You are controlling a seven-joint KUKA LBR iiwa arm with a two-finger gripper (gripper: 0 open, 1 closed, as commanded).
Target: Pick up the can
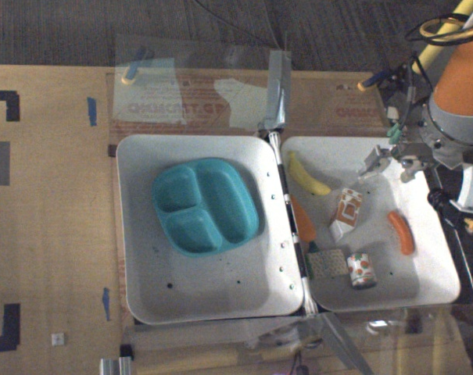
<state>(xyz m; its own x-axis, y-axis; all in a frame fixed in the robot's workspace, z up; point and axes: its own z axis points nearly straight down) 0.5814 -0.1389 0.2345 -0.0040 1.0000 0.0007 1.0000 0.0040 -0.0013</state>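
Note:
The can (362,270) is small, with a white label bearing red fruit, and lies near the front of the right bin (439,287). It rests right beside a speckled green sponge (327,263). My gripper (393,163) hangs over the bin's far right corner, well behind the can. Its fingers (374,161) are spread open with nothing between them. The grey arm with its orange band (459,84) comes in from the right.
The right bin also holds a yellow banana (306,176), an orange carrot (302,219) along the left wall, a white and orange carton (346,212) and a red sausage (401,232). A teal divided plate (207,205) sits in the left bin (134,280).

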